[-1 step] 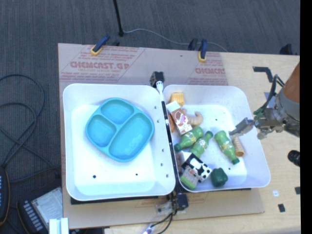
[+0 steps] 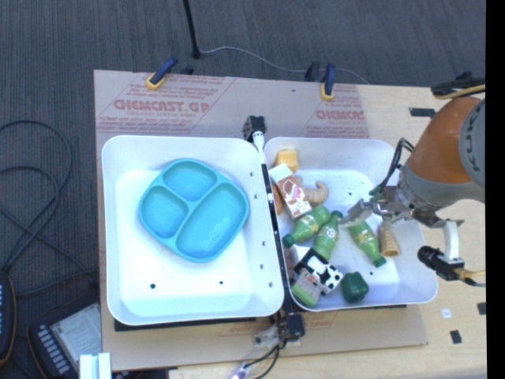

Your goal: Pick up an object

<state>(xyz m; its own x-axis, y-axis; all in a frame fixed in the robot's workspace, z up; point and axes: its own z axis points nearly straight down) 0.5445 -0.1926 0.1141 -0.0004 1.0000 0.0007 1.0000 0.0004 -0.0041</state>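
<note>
Toys for picking lie heaped in the right bin (image 2: 410, 289), which serves as the supply side. Nearest the camera sit a black-and-white cow figure (image 2: 318, 275) and a dark green pepper (image 2: 354, 287). Behind them, green bottles (image 2: 316, 226) cluster mid-bin, one more green bottle (image 2: 365, 242) lying just beside the gripper (image 2: 375, 209). Further back are a red-and-white carton (image 2: 293, 195), a tan curved piece (image 2: 318, 189) and a yellow item (image 2: 287, 160) against the far wall. The left bin (image 2: 126, 290) carries a blue divided plate (image 2: 194, 208), probably the drop side. The gripper is lowered into the right bin beside an orange cone (image 2: 390, 241); its jaws appear spread, with no toy visibly between them.
</note>
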